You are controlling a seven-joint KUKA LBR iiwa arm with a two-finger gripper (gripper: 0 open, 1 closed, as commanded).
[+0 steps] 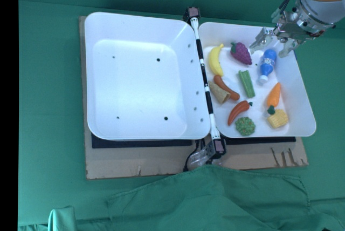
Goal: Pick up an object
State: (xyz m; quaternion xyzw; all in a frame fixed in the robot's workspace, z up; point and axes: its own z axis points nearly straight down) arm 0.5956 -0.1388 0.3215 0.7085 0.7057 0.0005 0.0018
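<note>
A: Target looks like the blue bottle point(266, 65), far side of the right bin point(304, 111), lying at a slant with its white cap toward the near edge. The gripper point(276, 44) hangs right over its blue upper end, fingers spread apart, nothing between them.

B: So the claw is released?

A: Yes, released and empty. One finger shows left of the bottle's top, the other to its right. Not gripping yet.

B: How to do it well?

A: My call: drop straight down so the fingers straddle the bottle across its narrow width, then close on the blue body rather than the cap. It's round plastic and could roll or squirt out if pinched off-centre.

B: Anything crowding it?

A: The purple grapes point(241, 53) sit just left, near the left finger, so that's the main snag risk. The green celery stick point(246, 83) lies beside the bottle's cap end. The small orange carrot point(274, 95) is just below the cap. The bin's far wall is close behind the gripper too.

B: The rest?

A: Farther off: banana point(216, 59), long carrot point(226, 89), a tan piece point(217, 92) next to it, red chilli point(238, 111), broccoli point(245, 126), corn point(277, 118). All well clear. The left bin point(97, 35) is alongside, not in the way.
</note>
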